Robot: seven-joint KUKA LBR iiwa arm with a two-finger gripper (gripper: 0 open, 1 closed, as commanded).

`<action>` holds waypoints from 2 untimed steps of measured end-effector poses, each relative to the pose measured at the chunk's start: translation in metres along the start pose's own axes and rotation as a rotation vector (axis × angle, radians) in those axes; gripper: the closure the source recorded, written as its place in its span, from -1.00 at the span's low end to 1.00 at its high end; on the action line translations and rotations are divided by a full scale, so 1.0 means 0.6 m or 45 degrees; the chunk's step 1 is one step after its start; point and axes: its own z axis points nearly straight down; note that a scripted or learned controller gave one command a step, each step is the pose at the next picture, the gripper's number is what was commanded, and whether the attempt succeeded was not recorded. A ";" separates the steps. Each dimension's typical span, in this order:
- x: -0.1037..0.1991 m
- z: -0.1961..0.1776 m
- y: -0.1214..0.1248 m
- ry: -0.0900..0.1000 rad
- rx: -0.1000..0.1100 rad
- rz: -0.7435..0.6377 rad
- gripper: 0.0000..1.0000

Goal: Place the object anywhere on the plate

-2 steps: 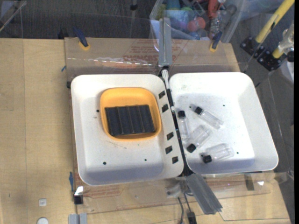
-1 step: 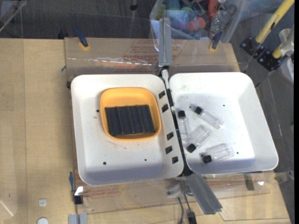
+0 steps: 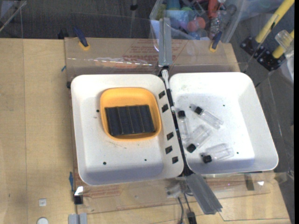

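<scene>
An orange plate (image 3: 108, 98) with a dark ribbed insert (image 3: 130, 120) sits in the left white bin (image 3: 88, 157). In the right white bin (image 3: 243, 97) lie several clear plastic vials with black caps: one (image 3: 206, 115) near the middle, one (image 3: 183, 121) by the divider, one (image 3: 198, 138) below them, and one (image 3: 217, 152) toward the front.
A row of black tabs (image 3: 168, 125) runs along the divider between the bins. A clear tub of coloured items (image 3: 196, 8) stands behind the bins. Blue clamps (image 3: 82, 41) hold a plastic sheet at the back. Wooden bench surface surrounds the bins.
</scene>
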 end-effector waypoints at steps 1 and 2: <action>-0.012 0.001 -0.001 -0.001 -0.003 -0.318 1.00; -0.014 0.001 -0.001 -0.002 -0.004 -0.747 1.00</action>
